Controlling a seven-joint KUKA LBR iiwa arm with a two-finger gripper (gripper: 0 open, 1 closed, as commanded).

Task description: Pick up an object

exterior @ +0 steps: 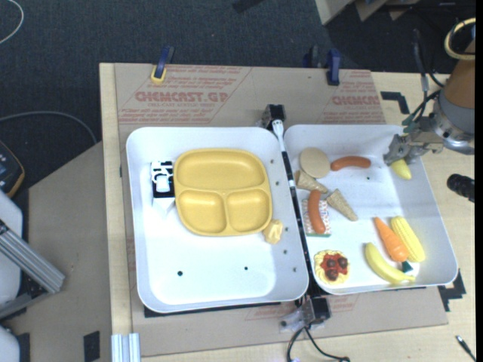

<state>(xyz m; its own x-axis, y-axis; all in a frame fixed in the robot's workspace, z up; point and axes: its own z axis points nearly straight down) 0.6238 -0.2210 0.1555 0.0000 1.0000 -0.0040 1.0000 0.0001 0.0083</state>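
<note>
My gripper [403,157] hangs over the far right corner of the right bin [377,194]. A small yellow piece [402,171] lies right at its tip; whether it is held is unclear. Several toy foods lie in this bin: a round tan bun [314,162], a red sausage [351,162], two tan cones [309,181] [341,202], a hot dog [317,213], a small pizza disc [332,265], a banana [385,265], a carrot [390,238] and a corn cob [407,237].
The left bin [211,277] holds a yellow divided plate [223,189], a black-and-white item [161,179] by its left wall and a small pale yellow piece [272,232] near the divider. Clamps [160,66] [332,65] sit at the bench's far edge.
</note>
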